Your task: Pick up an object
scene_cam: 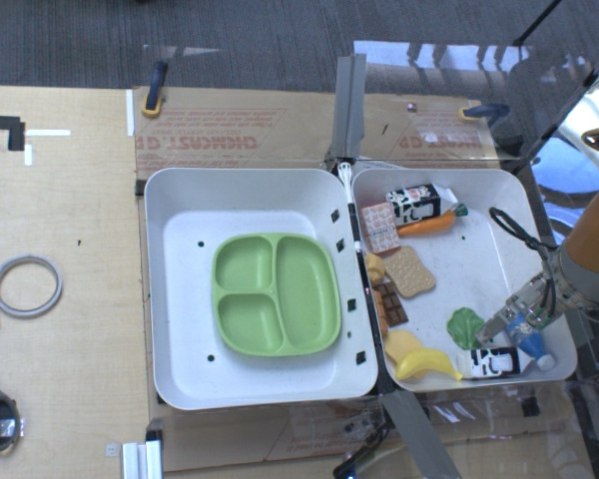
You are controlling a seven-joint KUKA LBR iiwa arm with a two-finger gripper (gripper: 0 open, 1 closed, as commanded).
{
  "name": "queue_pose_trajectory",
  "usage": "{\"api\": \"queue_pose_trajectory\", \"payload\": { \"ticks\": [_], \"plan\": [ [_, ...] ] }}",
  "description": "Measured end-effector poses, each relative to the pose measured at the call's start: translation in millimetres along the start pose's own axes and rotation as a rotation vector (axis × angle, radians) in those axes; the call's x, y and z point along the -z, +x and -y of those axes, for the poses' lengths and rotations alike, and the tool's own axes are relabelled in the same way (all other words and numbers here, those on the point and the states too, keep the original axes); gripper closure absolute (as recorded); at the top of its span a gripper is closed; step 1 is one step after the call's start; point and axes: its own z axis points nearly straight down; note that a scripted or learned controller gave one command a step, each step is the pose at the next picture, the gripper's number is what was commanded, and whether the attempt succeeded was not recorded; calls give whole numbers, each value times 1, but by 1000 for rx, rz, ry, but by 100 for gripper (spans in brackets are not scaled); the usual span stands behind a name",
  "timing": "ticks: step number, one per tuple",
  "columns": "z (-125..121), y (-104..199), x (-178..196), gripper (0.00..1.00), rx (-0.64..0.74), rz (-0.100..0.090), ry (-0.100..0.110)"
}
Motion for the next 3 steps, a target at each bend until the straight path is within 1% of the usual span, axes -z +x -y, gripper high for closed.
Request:
{"api": "queue_pose_trajectory", "payload": {
  "ticks": [1, 3],
  "plan": [
    [4, 4, -1, 0, -27, -1, 0],
    [5, 4, -1, 0, -162, -1, 0]
  ]
}}
